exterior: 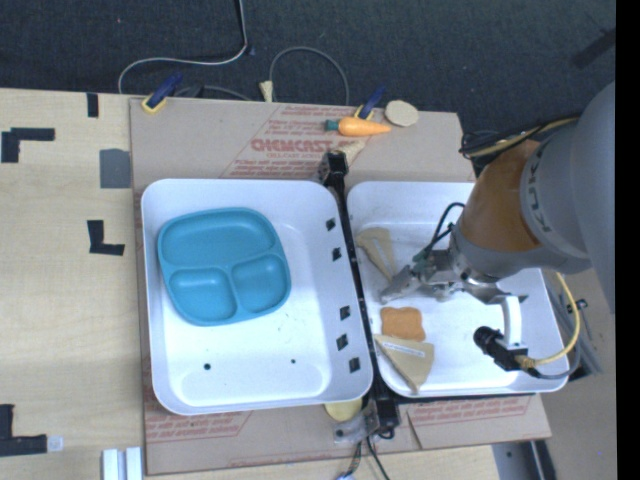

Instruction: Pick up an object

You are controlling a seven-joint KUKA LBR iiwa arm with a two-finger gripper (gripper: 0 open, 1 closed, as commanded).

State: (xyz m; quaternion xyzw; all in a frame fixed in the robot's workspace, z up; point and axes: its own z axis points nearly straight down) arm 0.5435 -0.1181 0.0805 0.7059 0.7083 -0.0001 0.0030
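**Gripper low in the right bin, above the toast**

Nearest the camera, in the right bin [455, 380], a tan wedge [408, 361] lies with its tip pointing toward the front rim. Just behind it sits an orange toast slice [402, 322], squarish and rough-textured, lying flat. The gripper [400, 282] hovers just beyond the toast, its metal fingers narrowly apart with nothing between them. A pale beige piece [377, 247] lies behind. The left bin [180, 368] holds a smooth blue three-compartment plate [224, 265]. Farthest back, a toy carrot [358, 126] lies on the cardboard, long axis sideways.
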